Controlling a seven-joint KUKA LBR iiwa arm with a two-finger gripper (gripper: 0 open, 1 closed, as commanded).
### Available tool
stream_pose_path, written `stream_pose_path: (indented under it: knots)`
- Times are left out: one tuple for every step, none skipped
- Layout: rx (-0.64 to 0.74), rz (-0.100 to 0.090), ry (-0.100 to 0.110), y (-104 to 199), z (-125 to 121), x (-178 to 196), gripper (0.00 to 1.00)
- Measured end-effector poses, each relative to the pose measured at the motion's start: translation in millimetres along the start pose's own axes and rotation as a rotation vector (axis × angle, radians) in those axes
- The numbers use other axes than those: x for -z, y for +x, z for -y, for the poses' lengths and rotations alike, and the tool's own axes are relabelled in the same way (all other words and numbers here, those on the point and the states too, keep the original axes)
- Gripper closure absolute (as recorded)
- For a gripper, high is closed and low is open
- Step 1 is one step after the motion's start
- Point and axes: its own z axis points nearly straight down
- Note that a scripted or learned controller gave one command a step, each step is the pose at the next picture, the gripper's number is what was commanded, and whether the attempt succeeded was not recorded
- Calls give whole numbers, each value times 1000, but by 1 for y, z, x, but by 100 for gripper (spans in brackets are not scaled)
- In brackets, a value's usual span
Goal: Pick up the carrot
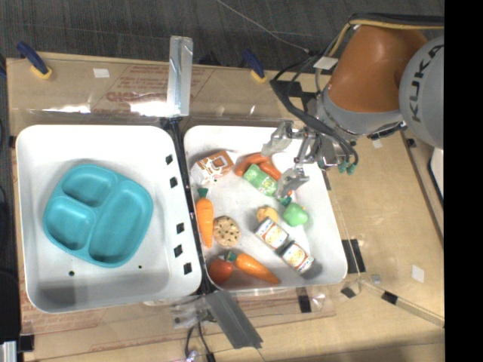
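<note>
Arm over the right bin, carrot lying untouched at that bin's left wall.

The bench was tan board, with dark ribbed flooring beyond its far edge. The left bin [30, 202] held a teal divided tray [96, 216]. The right bin [332, 225] was crowded; the carrot [204, 219] lay lengthwise beside a cookie [226, 231], with a second carrot [255, 268] and a tomato [220, 270] nearer the front. The gripper [290, 159] hung above the bin's far right part, fingers apart, nothing between them.

bench [392, 225] | 2 white bins: left bin [30, 202], right bin [324, 217]
</note>
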Motion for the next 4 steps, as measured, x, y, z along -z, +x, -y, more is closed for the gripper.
stream_pose_path:
  knots:
    - [232, -1, -4, 73, -42, -148, 0]
    - [242, 2, -3, 71, -44, -137, 100]
    - [578, 6, -1, 59, -112, -56, 100]
    - [905, -1, -3, 94, -134, -48, 100]
